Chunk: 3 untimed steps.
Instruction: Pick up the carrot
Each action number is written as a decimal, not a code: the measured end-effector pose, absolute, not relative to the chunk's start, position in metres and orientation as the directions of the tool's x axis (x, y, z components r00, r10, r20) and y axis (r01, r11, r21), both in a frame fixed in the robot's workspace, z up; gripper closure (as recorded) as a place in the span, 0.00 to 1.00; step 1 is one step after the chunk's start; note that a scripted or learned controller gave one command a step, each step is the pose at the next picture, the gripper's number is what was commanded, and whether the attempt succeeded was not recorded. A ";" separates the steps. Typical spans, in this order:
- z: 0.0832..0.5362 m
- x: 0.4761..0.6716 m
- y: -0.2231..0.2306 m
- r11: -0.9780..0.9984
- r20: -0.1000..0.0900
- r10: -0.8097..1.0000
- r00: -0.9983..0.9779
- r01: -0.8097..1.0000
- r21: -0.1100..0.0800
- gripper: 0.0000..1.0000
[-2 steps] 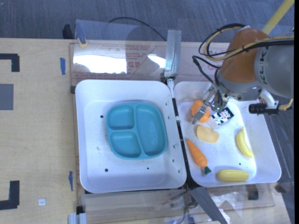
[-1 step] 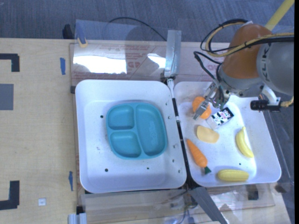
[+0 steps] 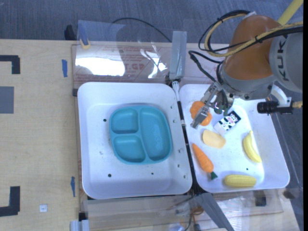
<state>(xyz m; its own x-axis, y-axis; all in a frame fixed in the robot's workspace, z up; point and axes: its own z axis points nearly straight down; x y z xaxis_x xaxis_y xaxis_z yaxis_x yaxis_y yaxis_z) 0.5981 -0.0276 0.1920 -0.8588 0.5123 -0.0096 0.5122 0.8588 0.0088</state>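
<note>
The carrot (image 3: 203,158) lies in the right-hand bin (image 3: 274,143), close to the wall that bin shares with the left one, its long axis slanting from the orange tip at upper left down to the green stub at lower right, just below the pale yellow piece (image 3: 213,139). From the carrot, the gripper (image 3: 204,113) hangs toward the far side of the bin and almost straight up the view, over a round orange item (image 3: 197,109). It holds nothing, its fingers look slightly apart, so the coming move would run nearward along that shared wall.
</note>
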 end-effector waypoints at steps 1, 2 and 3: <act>0.185 0.628 -0.054 0.527 -0.004 0.850 -0.527 0.850 0.004 1.00; 0.185 0.628 -0.054 0.527 -0.004 0.850 -0.527 0.850 0.004 0.00; 0.185 0.581 -0.037 0.443 0.003 0.896 -0.443 0.896 -0.001 0.00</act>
<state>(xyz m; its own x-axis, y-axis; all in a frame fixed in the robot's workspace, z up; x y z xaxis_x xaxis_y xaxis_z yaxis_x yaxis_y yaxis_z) 0.5812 -0.0375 0.1850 -0.4431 0.8965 0.0026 0.8965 0.4431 -0.0014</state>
